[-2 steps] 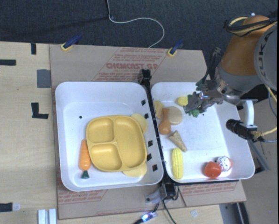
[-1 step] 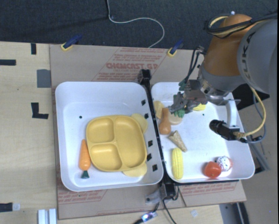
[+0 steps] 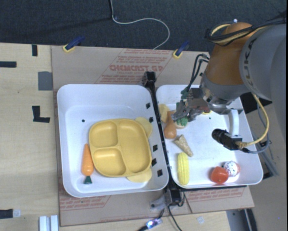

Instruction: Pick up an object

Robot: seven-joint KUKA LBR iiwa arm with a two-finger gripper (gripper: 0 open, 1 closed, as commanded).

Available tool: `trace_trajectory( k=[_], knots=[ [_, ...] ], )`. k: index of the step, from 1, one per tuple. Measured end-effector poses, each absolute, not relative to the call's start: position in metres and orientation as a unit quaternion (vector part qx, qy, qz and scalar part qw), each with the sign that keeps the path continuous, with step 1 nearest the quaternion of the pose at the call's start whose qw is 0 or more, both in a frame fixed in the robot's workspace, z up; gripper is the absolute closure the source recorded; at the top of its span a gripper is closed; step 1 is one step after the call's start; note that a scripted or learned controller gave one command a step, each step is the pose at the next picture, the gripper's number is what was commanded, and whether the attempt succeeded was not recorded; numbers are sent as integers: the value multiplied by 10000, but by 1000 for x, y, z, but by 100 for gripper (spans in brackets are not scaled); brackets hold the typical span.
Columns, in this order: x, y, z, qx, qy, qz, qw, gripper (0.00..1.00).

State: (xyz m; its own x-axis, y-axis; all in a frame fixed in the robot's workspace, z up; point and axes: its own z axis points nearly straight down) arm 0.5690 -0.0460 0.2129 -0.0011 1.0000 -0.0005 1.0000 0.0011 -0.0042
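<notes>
In the camera view, your hand (image 3: 183,113) sits at 10 o'clock in the right bin (image 3: 245,177), over a green piece (image 3: 181,122). I cannot tell its state. An orange piece (image 3: 170,130) lies just at 7 o'clock of it, the corn (image 3: 183,168) at 6. Descend straight, centre on 1 item, avoid the bin wall.

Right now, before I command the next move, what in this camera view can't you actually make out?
- Gripper: blurred and dark against the toys in the right bin; finger state and contact unreadable.
- Small green thing beneath the gripper: mostly covered by it, identity unclear.
- Pale yellow pieces in the left bin: largely hidden under the yellow divided plate.
- Red and white toys: too small to identify.
</notes>
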Motion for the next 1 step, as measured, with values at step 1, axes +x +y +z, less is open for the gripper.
trace_trajectory(
  k=[1],
  knots=[
    [560, -43, 229, -7065, -7077, 3, 6, 100]
  ],
)
